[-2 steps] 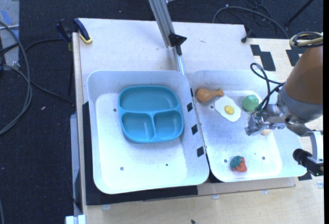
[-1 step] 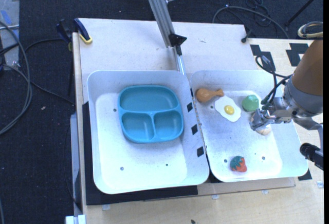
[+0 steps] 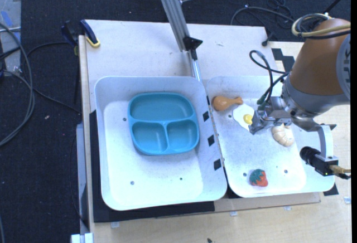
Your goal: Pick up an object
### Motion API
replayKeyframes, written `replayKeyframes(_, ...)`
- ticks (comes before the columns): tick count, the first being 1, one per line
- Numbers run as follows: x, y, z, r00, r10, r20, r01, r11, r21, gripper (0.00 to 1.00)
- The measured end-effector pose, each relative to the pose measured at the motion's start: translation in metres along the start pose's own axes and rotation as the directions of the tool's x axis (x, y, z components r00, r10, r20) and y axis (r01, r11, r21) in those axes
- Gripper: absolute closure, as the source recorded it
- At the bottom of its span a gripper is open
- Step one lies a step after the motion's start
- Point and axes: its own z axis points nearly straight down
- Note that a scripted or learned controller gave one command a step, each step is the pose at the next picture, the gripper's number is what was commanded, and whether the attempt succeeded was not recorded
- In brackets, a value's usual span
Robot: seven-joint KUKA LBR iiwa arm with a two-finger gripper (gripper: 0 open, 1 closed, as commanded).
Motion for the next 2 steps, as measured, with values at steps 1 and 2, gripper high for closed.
replayKeyframes(1, 0.049, 0.022, 0.011, 1.0, 0.001, 0.001, -0.001, 1.0, 0.001, 1.0)
replayKeyframes(2, 0.096, 0.038, 0.002, 1.0, 0.001, 0.0, -0.001, 1.0, 0.0, 1.0)
